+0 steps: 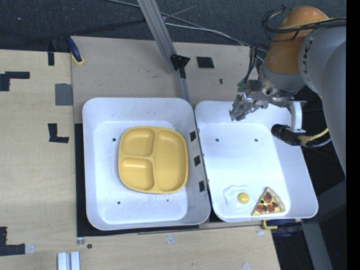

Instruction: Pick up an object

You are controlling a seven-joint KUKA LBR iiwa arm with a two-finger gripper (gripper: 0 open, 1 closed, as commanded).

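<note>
Your gripper (241, 109) hangs over the right bin's (292, 167) far edge, its grip unreadable from here, while the fried egg toy (238, 197) and pizza slice toy (269, 202) lie side by side in that bin's near corner.

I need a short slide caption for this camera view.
Gripper above right white bin holding toy fried egg and pizza slice; yellow divided plate left.
</note>
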